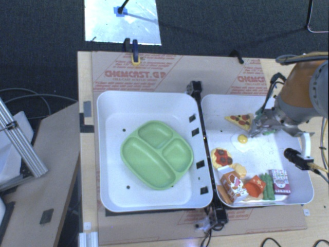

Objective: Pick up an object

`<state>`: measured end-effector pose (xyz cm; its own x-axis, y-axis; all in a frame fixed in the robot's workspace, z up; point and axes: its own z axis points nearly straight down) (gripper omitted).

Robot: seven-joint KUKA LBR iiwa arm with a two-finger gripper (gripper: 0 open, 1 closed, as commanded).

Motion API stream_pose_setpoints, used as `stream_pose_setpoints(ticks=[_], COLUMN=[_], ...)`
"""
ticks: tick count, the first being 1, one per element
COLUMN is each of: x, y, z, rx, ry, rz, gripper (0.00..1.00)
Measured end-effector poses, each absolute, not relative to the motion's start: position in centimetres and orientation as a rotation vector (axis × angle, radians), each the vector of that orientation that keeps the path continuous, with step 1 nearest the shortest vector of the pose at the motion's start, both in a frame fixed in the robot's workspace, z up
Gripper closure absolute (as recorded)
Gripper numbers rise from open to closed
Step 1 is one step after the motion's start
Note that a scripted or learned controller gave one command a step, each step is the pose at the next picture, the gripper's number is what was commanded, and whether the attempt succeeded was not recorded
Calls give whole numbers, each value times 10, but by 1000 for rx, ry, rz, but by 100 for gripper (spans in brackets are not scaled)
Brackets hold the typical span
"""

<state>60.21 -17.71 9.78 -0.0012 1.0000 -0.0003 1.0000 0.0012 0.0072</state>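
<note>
The right bin (308, 189) holds toy food. A pizza slice (239, 120) lies near its back wall, and a fried egg (241, 139) sits just in front of it. My gripper (255, 129) hangs low at the slice's right end, just above and right of the egg. Whether anything sits between its fingers I cannot make out. A round pizza (221, 157), a red-and-white packet (232, 185), a red piece (254, 186), a green piece (268, 184) and a small carton (280, 181) crowd the bin's front.
The left bin (110, 117) contains a green divided plate (157, 154). A black divider (203, 143) runs between the bins. The arm's orange-banded body (303, 94) leans over the right bin's back right corner.
</note>
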Motion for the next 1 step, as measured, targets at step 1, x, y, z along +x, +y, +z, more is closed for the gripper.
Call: stream_pose_setpoints(ticks=[1], x=[603], y=[-184], z=[144], rx=[2218], ry=[2217], rz=[4], gripper=[100])
